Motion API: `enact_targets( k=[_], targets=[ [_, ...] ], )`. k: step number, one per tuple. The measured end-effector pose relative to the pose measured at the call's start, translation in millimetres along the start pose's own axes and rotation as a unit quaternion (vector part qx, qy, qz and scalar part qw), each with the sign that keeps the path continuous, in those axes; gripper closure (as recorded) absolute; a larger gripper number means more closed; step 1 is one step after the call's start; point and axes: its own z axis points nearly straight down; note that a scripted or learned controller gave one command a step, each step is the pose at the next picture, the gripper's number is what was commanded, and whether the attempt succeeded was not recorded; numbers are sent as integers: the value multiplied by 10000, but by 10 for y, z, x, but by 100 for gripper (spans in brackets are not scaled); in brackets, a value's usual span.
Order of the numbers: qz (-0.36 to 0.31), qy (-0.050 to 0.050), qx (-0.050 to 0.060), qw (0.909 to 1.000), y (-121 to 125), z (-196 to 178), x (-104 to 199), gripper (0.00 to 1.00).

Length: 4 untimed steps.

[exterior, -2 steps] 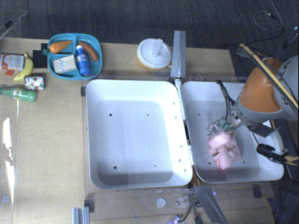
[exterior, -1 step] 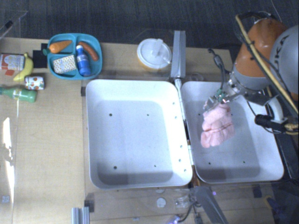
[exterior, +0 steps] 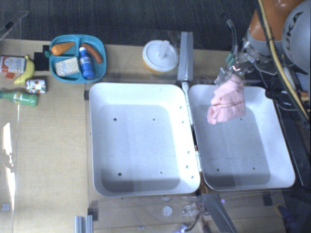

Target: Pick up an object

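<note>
Camera view, looking down at a slant: the grey arm [exterior: 286, 18] with its orange band enters from the right, and the gripper [exterior: 234, 72] sits above the far edge of the right bin [exterior: 272, 174]. A pink cloth [exterior: 226, 103] hangs from it, its top bunched between the fingers, so the gripper is clamped on the cloth; the rest droops in folds over the bin's far left part (whether the lower hem touches the bin floor cannot be told). The left bin [exterior: 141, 140] lies just beside the right one, their rims touching along the middle. Behind the bins, on the bench: a white lidded cup [exterior: 160, 55] near the metal divider post [exterior: 184, 57], and further left a blue compartment tray [exterior: 77, 58] holding toy food. At the far left edge, a banana [exterior: 25, 71], a small can [exterior: 36, 86] and a green bottle [exterior: 19, 98] lying flat.
</note>
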Motion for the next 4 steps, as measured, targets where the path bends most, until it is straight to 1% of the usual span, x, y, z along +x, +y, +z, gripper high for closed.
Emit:
enact_targets(
  k=[1,2,3,4],
  targets=[
    [-39,-14,-14,10000,18,-103,13,100],
    [215,7,18,9998,-22,672,-88,100],
    [157,10,19,9999,-366,835,-285,100],
    [153,8,13,9999,-361,828,-283,0]
  ],
)
